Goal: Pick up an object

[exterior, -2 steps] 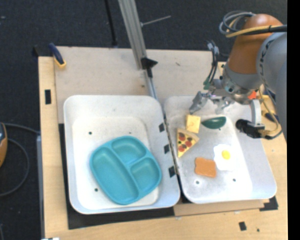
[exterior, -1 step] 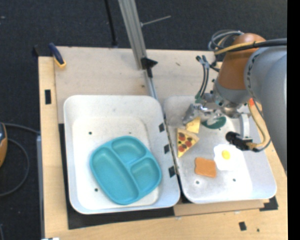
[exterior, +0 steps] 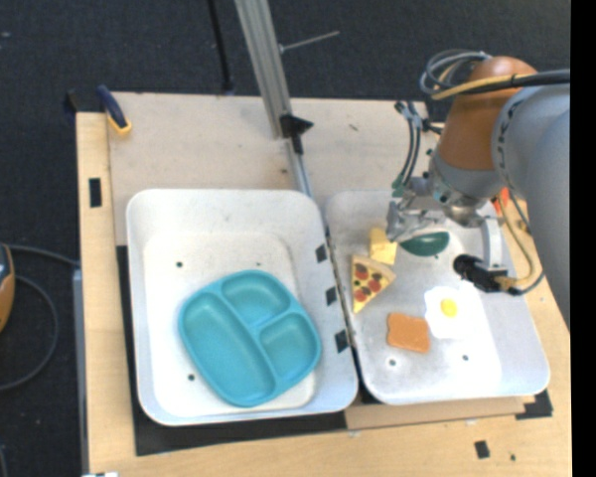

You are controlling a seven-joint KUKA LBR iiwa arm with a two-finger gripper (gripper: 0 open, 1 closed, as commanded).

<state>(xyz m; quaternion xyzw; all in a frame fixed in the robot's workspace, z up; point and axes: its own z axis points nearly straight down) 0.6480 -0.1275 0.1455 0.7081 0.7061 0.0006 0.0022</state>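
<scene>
Over the right bin (exterior: 517,366), arm angled down, end effector (exterior: 409,225) near cheese wedge (exterior: 381,245)

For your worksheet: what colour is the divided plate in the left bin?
Light blue, a turquoise shade; the plate shows plainly in the camera view.

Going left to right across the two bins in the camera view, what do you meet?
Blue divided plate → pizza slice → toast → fried egg. The cheese wedge, green piece and gripper overlap these, so I leave them out.
</scene>
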